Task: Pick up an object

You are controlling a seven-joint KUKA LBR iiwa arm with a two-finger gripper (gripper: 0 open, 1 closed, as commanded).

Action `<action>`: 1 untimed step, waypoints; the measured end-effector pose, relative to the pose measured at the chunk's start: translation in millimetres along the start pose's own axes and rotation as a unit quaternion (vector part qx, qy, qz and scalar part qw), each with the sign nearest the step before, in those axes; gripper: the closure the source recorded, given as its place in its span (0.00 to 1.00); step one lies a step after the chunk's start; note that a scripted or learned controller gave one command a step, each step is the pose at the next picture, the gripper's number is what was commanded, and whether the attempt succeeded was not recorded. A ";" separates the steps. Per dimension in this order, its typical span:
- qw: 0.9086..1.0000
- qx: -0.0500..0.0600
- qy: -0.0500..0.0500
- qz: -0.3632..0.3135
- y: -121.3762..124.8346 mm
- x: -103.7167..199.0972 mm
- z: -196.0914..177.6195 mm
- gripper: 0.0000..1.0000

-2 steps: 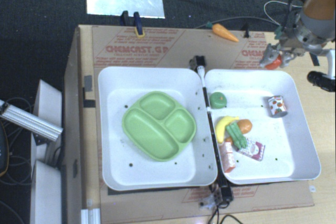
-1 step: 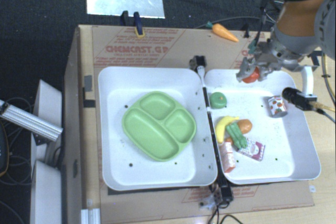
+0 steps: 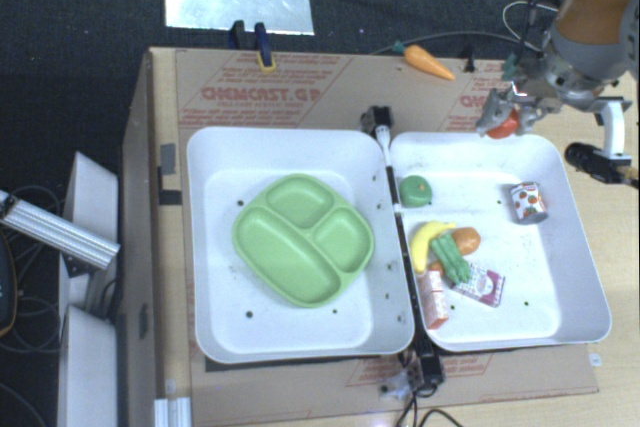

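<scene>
A small red-orange object (image 3: 506, 124) sits pinched between the fingers of the gripper (image 3: 507, 118), at about one o'clock in the view, over the far rim of the right bin (image 3: 575, 245). The fingers close on it from both sides, and it hangs just above the bin's top edge rather than among the things on the floor. The arm (image 3: 592, 0), grey with its orange band, comes in from three o'clock and rises toward the upper right corner.

Within the right bin, a green apple (image 3: 415, 190) lies at ten o'clock near the divider. A small red and white packet (image 3: 527, 202) lies at two o'clock, well apart from the rest. Toward the bin's seven o'clock a cluster touches together: a banana (image 3: 428, 240), an orange (image 3: 464, 240) just beside it, a green vegetable (image 3: 452, 261) across both, a pink packet (image 3: 484, 286) and a reddish tube (image 3: 433, 299) along the divider.

The left bin (image 3: 225, 175) holds a green tray (image 3: 302, 239) with three compartments, tilted off square.

Outside the bins, a carrot (image 3: 429, 61) lies on the cardboard (image 3: 300, 90) at twelve o'clock. A blue clamp (image 3: 264, 43) stands at the cardboard's far edge, at eleven o'clock
</scene>
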State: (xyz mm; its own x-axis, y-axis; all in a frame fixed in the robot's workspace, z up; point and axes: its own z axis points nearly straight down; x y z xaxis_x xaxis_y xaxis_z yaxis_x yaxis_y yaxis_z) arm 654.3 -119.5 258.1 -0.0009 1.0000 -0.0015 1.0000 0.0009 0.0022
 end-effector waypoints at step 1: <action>1.000 0.001 0.001 -0.001 -130.8 46.6 8.0 1.00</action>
State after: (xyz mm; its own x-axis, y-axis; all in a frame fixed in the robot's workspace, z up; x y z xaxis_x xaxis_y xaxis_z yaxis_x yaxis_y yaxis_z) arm 523.5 -73.1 249.7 -0.0020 1.0000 0.0007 1.0000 0.0020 -0.0002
